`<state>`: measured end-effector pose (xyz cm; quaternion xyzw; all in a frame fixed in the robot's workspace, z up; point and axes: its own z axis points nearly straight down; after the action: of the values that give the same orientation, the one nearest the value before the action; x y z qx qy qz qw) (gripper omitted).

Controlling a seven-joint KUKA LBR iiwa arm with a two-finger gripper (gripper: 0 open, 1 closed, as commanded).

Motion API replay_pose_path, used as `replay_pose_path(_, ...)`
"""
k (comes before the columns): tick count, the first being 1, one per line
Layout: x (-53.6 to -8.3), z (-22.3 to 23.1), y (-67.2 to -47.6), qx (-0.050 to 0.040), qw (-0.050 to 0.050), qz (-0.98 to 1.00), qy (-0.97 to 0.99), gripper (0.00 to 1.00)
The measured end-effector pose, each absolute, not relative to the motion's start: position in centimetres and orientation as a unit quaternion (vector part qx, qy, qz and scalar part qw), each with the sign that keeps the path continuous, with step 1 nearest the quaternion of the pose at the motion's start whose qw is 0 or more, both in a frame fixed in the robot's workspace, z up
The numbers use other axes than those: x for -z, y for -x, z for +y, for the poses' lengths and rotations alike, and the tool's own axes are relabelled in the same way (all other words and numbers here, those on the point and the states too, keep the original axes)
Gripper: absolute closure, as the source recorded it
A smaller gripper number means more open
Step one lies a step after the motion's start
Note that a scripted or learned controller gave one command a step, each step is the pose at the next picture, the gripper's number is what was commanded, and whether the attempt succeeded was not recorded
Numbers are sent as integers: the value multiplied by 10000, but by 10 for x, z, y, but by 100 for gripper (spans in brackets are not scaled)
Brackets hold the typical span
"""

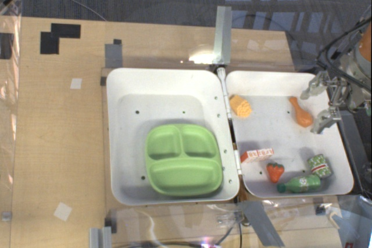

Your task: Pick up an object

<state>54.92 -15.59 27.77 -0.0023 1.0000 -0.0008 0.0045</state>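
My gripper [318,105] hangs at the right bin's [273,128] right side, fingers spread open with nothing between them. An orange chicken-drumstick toy [301,113] lies just left of the fingers, apart from them. In the same bin sit a yellow-orange corn-like toy [240,106] at the upper left, a red and white packet [257,154], a red strawberry toy [275,172], a green bottle [300,184] and a small green can [319,165] near the front right corner.
The left bin [131,90] holds a green divided plate [183,159] toward its front. A metal post [223,38] stands behind the seam between the bins. Cables and the arm crowd the right edge.
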Motion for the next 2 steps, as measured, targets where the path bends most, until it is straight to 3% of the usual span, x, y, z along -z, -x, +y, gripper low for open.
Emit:
replay_pose_path(1,-238,-149,-599,-3,38,9819,-1894,0)
replay_pose_path(2,-98,-188,-614,-2,57,9613,-2755,0)
